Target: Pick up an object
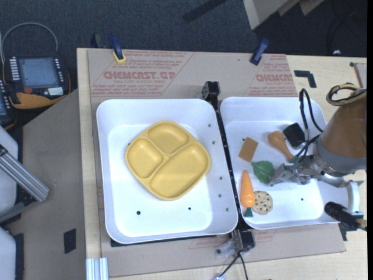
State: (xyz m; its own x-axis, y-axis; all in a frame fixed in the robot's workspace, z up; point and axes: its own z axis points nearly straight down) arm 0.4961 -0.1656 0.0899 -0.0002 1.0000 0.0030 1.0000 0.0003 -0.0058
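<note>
The right bin [303, 212] holds several small items. A green leafy toy [263, 170] lies near its middle, an orange carrot [247, 189] sits at the left wall, and a speckled cookie [263, 202] rests beside the carrot. A brown flat rectangle [248, 149] and an orange-brown drumstick-shaped piece [280, 142] lie farther back. My gripper [282, 174] is low in this bin, reaching in from the right. Its tip is right beside the green toy's right edge. I see nothing lifted off the bin floor.
A yellow divided plate [168, 159] lies in the left bin [116, 209]. A black block with a cable [293, 134] sits by the arm's wrist. The arm's grey and orange body [344, 139] covers the right bin's right side. The wall between the bins [224, 156] is close to the carrot.
</note>
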